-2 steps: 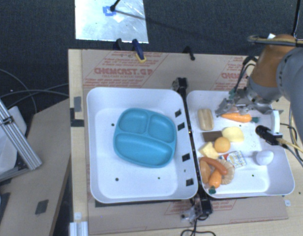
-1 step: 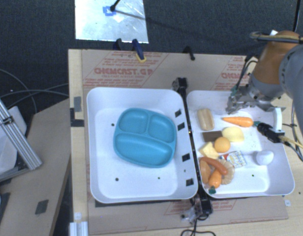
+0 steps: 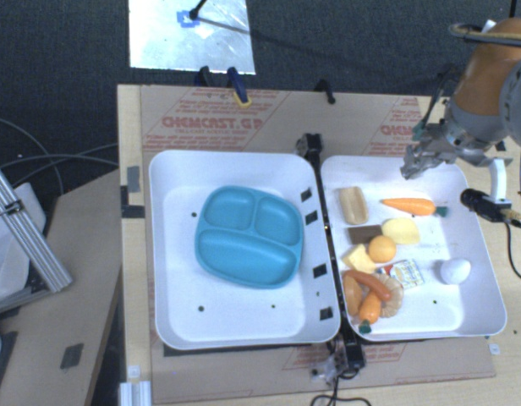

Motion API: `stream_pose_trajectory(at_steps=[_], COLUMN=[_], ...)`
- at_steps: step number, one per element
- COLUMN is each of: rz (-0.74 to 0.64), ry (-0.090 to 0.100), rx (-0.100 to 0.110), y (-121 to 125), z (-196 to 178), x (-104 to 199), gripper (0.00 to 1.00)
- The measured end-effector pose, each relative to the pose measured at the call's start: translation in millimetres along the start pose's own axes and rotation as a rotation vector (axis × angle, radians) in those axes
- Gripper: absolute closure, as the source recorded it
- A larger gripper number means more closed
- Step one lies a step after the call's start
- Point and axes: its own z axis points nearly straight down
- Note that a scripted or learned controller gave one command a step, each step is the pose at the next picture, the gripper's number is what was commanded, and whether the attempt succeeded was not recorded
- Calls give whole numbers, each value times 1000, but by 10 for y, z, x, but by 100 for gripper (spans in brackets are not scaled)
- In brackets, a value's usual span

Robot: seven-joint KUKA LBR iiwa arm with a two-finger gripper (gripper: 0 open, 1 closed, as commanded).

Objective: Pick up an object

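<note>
blue tray (image 3: 248, 235), white bins (image 3: 176, 193), orange carrot (image 3: 408, 205), white egg (image 3: 454, 271)

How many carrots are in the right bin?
2. One carrot lies near the bin's far side, beside the bread. A smaller carrot sits in the near-left pile; others could be hidden under that pile.
</note>
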Motion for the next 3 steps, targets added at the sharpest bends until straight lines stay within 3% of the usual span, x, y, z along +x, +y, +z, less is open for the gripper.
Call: stream_pose_trajectory(at_steps=[1, 3], rz=[-1, -4], ry=[0, 3], rx=[-1, 6], y=[20, -204], z=[-548, -502], x=[-2, 926], gripper=[100, 100])
